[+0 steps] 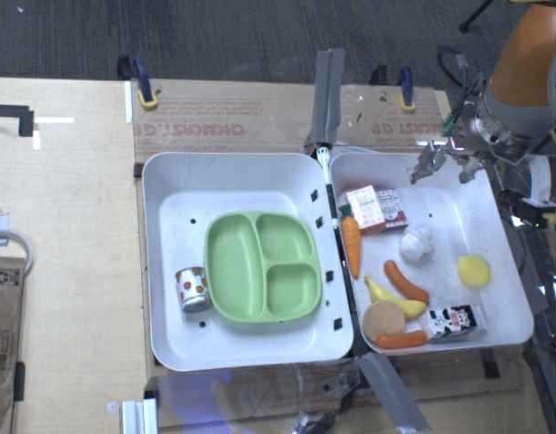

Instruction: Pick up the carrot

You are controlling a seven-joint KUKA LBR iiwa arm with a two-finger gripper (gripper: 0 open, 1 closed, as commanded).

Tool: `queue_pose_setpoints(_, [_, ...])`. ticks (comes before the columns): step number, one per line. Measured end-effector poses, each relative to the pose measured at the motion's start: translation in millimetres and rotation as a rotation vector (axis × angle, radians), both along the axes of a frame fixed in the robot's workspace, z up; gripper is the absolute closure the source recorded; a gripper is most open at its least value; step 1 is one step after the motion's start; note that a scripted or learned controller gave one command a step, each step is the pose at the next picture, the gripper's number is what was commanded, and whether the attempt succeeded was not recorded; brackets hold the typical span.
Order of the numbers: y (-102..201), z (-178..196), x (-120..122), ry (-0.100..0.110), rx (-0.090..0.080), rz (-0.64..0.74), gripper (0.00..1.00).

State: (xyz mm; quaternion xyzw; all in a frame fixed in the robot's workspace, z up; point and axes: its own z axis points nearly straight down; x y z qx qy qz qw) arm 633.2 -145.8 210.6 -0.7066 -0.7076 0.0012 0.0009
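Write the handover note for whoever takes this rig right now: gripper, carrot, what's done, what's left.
Gripper: the two-finger gripper hangs over the top right part of the right white bin, with nothing between its fingers.
Carrot: the orange carrot with a green top lies along the left wall of the right bin, just below the red and white carton, well to the left of the gripper.
Done: nothing yet; the carrot is untouched.
Left: move to the carrot, descend, grasp and lift it.
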Motion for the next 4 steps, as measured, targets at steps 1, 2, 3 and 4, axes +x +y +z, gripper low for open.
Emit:
queue_pose_setpoints(1, [24.9, -120.1, -61.3, 0.001, 0.0, -0.268, 0.0])
queue_pose_setpoints(2, [49.1, -119.9, -39.9, 0.001, -0.003, -0.745, 0.0])
queue_pose_setpoints(3, [48.7, -112.1, -41.0, 0.006, -0.005, -0.744, 1.0])
queue_pose_setpoints(4, [58.0, 73.3, -34.2, 0.0, -0.005, -1.213, 1.0])
